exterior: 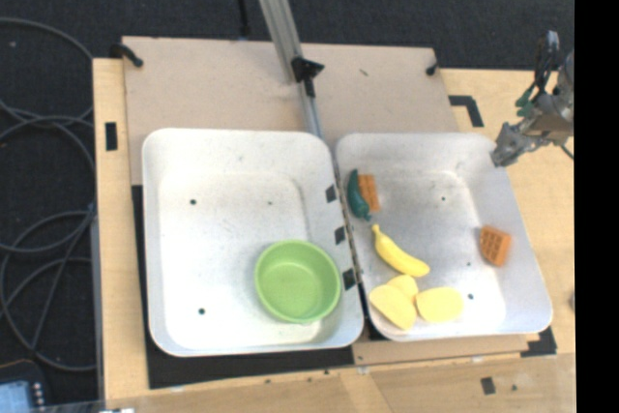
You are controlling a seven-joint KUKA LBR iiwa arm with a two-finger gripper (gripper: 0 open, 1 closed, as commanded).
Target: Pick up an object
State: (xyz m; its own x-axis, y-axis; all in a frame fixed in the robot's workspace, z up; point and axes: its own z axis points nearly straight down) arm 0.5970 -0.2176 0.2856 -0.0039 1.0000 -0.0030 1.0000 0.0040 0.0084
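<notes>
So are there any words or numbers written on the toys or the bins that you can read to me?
No words, numbers or labels can be read anywhere in this view.
The green bowl, the banana and the orange block carry no print that shows.
The two white bins bear only small dark dots, not letters.
The black marks on the bench are plain tape corners, not signs.

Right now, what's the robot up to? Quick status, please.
Gripper at right bin's far right corner, nothing seen held. Banana lying free in right bin. Green bowl in left bin, clear of it.
</notes>
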